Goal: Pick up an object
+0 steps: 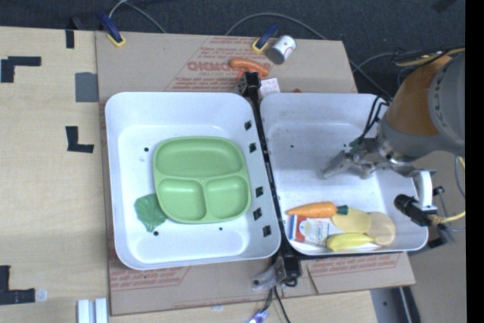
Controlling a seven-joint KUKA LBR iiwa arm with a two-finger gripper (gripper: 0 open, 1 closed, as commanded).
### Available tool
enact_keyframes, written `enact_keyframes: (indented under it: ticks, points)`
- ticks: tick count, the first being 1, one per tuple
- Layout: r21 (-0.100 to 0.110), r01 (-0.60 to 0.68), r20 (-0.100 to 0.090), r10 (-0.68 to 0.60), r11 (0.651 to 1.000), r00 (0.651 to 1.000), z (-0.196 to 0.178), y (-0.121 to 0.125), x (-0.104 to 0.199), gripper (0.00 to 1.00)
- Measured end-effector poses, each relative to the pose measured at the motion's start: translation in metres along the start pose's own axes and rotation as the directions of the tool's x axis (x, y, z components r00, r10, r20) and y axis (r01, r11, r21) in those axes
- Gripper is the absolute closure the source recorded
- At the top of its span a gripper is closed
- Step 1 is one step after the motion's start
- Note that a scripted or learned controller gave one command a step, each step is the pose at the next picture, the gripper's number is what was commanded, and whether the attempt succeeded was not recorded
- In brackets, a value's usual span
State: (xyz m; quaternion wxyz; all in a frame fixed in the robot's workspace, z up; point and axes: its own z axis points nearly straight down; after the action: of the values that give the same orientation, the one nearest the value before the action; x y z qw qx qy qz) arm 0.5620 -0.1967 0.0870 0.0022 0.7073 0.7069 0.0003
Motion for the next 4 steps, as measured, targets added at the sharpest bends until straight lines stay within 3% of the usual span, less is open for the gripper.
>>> enact_keyframes:
  ticks: [1,2,3,4]
  points:
    - [0.003,0.003,-0.003,-0.003,1.0,1.0,-0.064,-0.021,0.034,0.0]
    - [0.002,0.001,-0.003,-0.001,1.0,1.0,0.0,-0.041,0.072,0.0]
    - [0.003,0.0,0.0,0.0,1.0,1.0,-0.016,0.044,-0.028,0.0]
    - [0.004,0.002,0.0,-0.002,1.0,1.0,-0.026,0.044,-0.027,1.0]
